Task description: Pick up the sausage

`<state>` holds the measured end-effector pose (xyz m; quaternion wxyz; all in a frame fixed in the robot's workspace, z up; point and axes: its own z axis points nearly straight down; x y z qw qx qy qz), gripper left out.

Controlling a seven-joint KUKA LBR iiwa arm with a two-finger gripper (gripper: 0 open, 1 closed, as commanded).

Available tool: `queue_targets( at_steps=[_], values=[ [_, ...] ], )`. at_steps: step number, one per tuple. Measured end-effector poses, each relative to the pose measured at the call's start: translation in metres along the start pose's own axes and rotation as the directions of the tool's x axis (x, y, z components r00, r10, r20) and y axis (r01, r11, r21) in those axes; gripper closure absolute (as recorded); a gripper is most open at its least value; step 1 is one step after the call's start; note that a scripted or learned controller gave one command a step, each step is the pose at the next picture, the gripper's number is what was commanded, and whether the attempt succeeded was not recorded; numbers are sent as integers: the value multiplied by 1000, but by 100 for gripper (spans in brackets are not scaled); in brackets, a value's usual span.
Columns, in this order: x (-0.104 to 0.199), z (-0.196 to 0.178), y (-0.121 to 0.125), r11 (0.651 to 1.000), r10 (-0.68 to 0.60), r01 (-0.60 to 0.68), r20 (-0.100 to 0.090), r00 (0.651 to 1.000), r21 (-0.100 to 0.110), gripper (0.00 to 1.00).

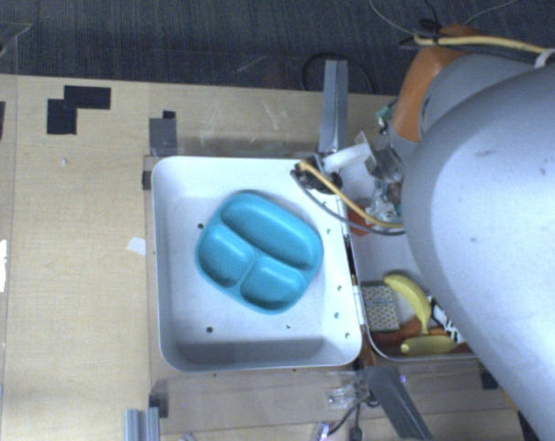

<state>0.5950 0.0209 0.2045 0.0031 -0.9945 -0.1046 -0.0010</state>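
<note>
Camera view: arm (498, 209) is covering most of right bin (374, 338). Gripper (384, 189) is hanging over its far end; cannot tell whether wide or narrow. Sausage (409, 326), reddish sliver, is lying well nearer camera than gripper, beside banana (412, 294), long axis roughly left-right, ends hidden.

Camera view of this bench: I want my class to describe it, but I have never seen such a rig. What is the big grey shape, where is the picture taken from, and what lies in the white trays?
The picture comes from one fixed camera above the bench, looking down at a slant. The big grey shape is a robot arm reaching in from the right, with an orange band near its wrist and cables trailing from it. It hides its own gripper, so nothing can be said about a hold. The left white bin holds a blue divided plate. The right bin is mostly covered by the arm; a yellow banana, a small grater-like grey piece and another yellow item peek out. A reddish thing between them may be the sausage.
</note>
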Motion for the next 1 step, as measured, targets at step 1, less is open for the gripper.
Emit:
queue_targets(
  at_steps=[1],
  values=[
    [0, 0, 0, 1000, 0, 0, 0, 1000, 0, 0]
  ],
)
